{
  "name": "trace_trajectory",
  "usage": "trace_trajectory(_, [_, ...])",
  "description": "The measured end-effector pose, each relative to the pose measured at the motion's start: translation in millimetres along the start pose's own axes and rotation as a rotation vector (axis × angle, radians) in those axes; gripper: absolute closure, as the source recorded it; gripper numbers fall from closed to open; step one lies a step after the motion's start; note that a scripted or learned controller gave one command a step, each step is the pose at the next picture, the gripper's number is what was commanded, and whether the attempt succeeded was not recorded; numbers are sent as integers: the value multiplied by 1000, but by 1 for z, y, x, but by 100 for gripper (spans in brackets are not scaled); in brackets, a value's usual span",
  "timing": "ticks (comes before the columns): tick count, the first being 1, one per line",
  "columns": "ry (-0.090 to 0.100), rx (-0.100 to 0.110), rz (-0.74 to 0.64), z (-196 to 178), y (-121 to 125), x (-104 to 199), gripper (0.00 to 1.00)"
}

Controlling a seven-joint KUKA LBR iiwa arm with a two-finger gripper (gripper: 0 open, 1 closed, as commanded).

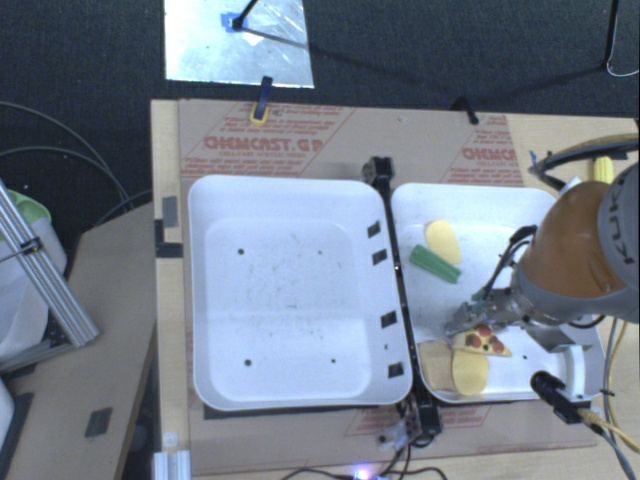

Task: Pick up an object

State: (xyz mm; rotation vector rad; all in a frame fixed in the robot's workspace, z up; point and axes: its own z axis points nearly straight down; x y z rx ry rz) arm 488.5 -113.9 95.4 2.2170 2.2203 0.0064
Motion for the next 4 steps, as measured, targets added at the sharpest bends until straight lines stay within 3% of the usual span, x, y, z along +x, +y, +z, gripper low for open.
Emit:
trace_trajectory(1, [3, -8, -13, -94, 48, 79, 100])
trace_trajectory(2, [3, -13, -12, -218, 86, 143, 100])
trace_trajectory(3, [2, 11, -8, -157, 47, 197, 100])
trace_trajectory(4, [1, 8, 0, -140, 23, 200, 100])
